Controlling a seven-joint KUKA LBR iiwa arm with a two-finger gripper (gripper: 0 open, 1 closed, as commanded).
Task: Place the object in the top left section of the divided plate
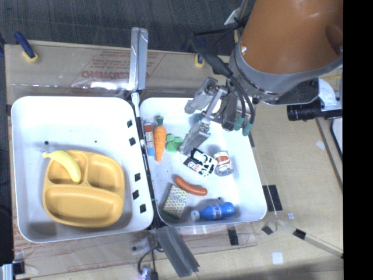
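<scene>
A yellow banana [65,164] lies in the top left section of the yellow divided plate [87,206], which sits in the left bin [35,112]. My gripper [190,127] hangs over the upper middle of the right bin [247,174], far from the plate. Its two metal fingers [197,136] stand apart, open, with nothing between them. The lower finger reaches down next to a green toy [172,143] and a black-and-white object [201,163].
The right bin holds an orange carrot [158,140], a small can [223,163], a sausage [190,186], a blue bottle [215,211] and a patterned packet [175,200]. A metal divider [139,63] stands between the bins. The arm's bulk looms at the upper right.
</scene>
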